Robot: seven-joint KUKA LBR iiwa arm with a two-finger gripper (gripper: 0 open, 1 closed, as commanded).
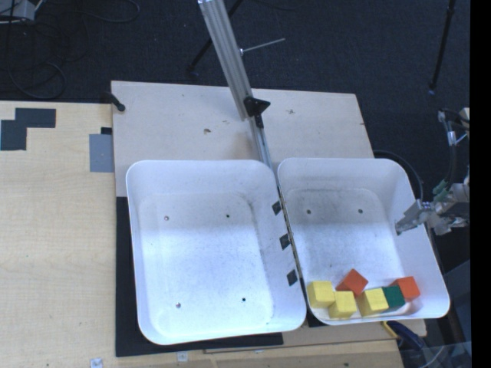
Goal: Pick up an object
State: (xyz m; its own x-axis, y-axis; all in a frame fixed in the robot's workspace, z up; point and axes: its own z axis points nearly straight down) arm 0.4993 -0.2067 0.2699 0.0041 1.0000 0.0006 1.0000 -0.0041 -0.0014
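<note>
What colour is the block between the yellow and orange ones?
Green, seen in the camera view.

Grey metallic end effector (431, 215), thin cables.

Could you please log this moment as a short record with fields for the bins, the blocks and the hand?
left bin: white, shallow, no blocks in it
right bin: white, holds all the blocks
blocks: three yellow blocks, two orange blocks, one green block
block position: clustered along the right bin's near edge, touching one another
hand: at the right bin's right rim, away from the blocks, holding nothing visible
</note>
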